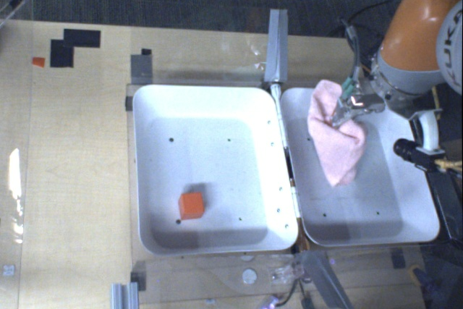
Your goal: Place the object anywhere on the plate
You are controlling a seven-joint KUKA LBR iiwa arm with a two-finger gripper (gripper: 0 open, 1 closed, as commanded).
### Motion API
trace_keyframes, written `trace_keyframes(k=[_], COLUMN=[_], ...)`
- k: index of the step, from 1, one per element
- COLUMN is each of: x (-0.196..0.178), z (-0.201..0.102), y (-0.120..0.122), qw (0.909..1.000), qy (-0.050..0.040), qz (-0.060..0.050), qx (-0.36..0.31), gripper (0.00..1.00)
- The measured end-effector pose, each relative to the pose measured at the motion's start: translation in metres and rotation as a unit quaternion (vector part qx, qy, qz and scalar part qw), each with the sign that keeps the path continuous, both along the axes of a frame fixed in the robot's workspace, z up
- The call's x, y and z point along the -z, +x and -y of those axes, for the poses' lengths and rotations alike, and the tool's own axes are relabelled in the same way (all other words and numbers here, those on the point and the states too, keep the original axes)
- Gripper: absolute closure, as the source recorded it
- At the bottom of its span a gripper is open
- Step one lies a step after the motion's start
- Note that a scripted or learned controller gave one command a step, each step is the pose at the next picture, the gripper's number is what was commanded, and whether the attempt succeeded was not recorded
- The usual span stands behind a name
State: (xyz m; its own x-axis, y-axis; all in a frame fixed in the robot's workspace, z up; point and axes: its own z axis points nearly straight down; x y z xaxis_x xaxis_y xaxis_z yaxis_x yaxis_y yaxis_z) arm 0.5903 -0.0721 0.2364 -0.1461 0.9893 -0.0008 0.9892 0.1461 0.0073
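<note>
Clamped on a bunched fold of the pink cloth [334,132], the claw [350,106] hangs over the right bin [376,221], the arm [419,25] reaching in from that side. I'd call the pick-up made and the placing still to come, though I can't spot any plate on the worktop [72,177]. Soft and crumpled, the cloth droops from the pinch, its lower end seemingly brushing the bin floor. An orange block [192,205] sits in the left bin [210,112].
</note>
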Motion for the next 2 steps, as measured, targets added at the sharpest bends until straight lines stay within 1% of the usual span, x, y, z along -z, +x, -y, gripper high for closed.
trace_keyframes(k=[1,2], x=[0.012,0.002], z=[-0.001,-0.049], y=[0.002,-0.004], qw=[1.0,0.9792], qy=[-0.0003,-0.0013], qz=[-0.002,-0.001], qx=[-0.002,-0.203], gripper=[1.0,1.0])
